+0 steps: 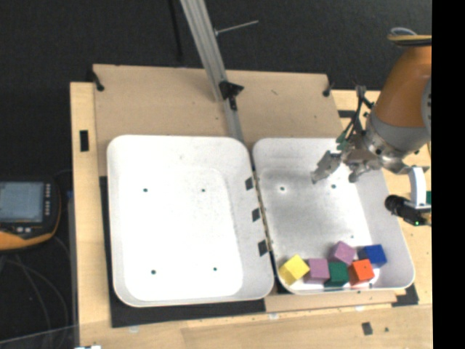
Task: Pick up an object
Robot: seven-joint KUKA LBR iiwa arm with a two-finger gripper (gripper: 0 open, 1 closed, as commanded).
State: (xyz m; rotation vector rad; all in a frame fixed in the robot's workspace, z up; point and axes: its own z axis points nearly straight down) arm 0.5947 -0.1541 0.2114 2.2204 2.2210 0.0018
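Note:
Several small blocks lie along the near edge of the right bin (305, 217): a yellow block (295, 268), a light purple block (319, 269), a green block (338, 272), an orange block (362, 271), a blue block (374, 254) and a second purple block (344, 252). My gripper (341, 167) hangs over the far part of the right bin, well away from the blocks. Its fingers stand apart with nothing between them, so it is open.
The left bin (182, 217) sits beside the right one, joined by black clips. A slanted metal pole (211, 57) rises behind the bins. A handheld pendant (25, 206) lies off the bench at the left. Black cables and a fitting (403, 206) sit by the right bin's rim.

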